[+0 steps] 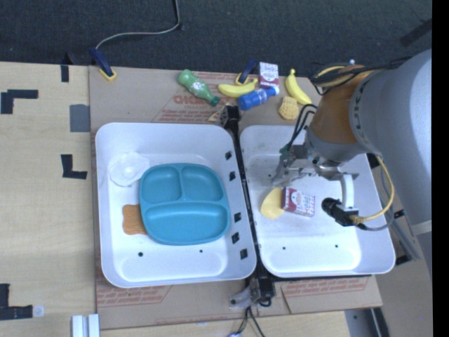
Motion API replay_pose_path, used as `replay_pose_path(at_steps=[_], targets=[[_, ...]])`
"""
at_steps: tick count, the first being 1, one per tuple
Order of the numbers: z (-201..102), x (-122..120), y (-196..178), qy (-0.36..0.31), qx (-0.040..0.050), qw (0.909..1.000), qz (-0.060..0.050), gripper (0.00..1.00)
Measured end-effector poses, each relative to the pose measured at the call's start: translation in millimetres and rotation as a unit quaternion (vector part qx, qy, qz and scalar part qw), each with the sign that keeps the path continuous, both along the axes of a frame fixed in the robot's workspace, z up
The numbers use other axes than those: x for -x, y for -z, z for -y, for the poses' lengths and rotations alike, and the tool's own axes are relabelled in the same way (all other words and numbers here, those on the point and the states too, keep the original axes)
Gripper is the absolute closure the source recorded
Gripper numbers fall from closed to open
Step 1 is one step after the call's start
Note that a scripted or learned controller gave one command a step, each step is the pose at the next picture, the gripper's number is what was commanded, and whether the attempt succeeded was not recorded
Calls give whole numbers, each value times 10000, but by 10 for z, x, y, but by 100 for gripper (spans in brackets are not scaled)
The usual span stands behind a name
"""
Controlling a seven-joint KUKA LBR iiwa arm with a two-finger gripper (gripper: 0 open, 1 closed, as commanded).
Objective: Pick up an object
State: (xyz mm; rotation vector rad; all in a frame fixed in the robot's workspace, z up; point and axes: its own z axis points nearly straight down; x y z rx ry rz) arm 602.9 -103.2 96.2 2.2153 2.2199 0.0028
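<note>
End effector (293,173) down inside the right bin (365,258), near its upper middle, just above a small red-and-white carton (299,202). Fingers dark and thin, blurred against the bin floor — cannot tell whether spread or closed, and nothing seen between them. Carton lying flat on the bin floor, touching or just beside a yellow lemon-like piece (271,204) on its left. Both items close under the fingertips; contact cannot be judged.

Grey arm (400,111) entering from the right, orange band (333,114) above the wrist, yellow cable (384,188) looping down the right side of the wrist over the bin.

Left bin (112,258) alongside, the two bins meeting at a black divider strip. Inside it: a blue three-compartment tray (184,203) roughly centred, a clear plastic cup (125,168) at the tray's upper left, and a tan toast-like slab (130,220) partly under the tray's left edge.

Behind the bins, on the cardboard sheet (140,104) covering the desk (35,188) — a row of loose items: green bottle (197,87), banana (237,88), blue bottle (254,99), small white-and-pink carton (269,74), second banana (297,90), and a yellow waffle-textured piece (287,107). All well apart from the end effector.

Black tape marks on the bare wooden desk to the left. Thin white cable (140,34) trailing across the dark floor at the top.
</note>
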Motion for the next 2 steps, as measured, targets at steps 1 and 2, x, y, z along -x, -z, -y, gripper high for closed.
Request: replay_pose_path(at_steps=[1, 2], targets=[[0, 1, 1, -1, 0, 10000, -1, 0], [-61, 317, 95, 7, 1, 10000, 6, 0]])
